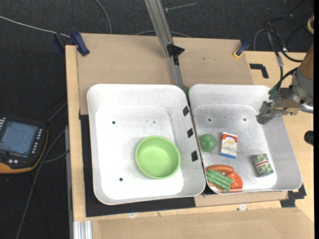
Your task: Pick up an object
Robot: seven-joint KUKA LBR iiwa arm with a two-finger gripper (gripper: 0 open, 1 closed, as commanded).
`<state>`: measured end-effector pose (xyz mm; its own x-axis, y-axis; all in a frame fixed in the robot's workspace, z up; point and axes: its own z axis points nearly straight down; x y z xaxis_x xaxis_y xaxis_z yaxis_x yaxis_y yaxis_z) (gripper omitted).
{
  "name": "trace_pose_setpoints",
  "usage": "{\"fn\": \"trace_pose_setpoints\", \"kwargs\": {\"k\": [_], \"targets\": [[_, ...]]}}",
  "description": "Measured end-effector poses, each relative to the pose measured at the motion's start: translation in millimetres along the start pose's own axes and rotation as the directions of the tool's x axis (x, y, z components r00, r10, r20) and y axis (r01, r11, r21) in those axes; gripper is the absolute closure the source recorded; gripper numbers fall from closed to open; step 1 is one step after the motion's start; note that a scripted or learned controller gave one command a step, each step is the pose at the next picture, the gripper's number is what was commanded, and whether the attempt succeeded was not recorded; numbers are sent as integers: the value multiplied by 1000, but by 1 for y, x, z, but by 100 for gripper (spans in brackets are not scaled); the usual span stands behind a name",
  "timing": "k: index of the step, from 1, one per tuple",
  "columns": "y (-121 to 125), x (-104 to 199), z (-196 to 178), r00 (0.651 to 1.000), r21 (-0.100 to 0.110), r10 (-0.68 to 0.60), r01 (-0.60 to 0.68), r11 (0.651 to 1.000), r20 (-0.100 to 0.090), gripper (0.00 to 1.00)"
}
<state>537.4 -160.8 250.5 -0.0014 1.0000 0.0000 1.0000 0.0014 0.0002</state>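
Note:
The right bin (239,94) holds a green ball (208,143), a red and white carton (229,145), a green can (262,165) lying near the right wall, and a plate of red and green vegetables (224,179) at the front. My gripper (264,114) hangs over the bin's right side, above and behind the can, with nothing visibly between its fingers. A green bowl (157,157) sits in the left bin (129,108).
A grey metal pole (159,21) slants down to the gap between the bins. Blue clamps (79,43) hold the bench's back corners. A handheld pendant (20,143) lies off the bench at left. Cables run along the right.

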Motion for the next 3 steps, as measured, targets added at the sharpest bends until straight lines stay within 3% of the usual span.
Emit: {"fn": "trace_pose_setpoints", "kwargs": {"k": [2,3], "targets": [[-3,113,0,1000,0,-1,1,1000,0,100],[-16,159,-5,1000,0,-1,1,1000,-1,100]]}}
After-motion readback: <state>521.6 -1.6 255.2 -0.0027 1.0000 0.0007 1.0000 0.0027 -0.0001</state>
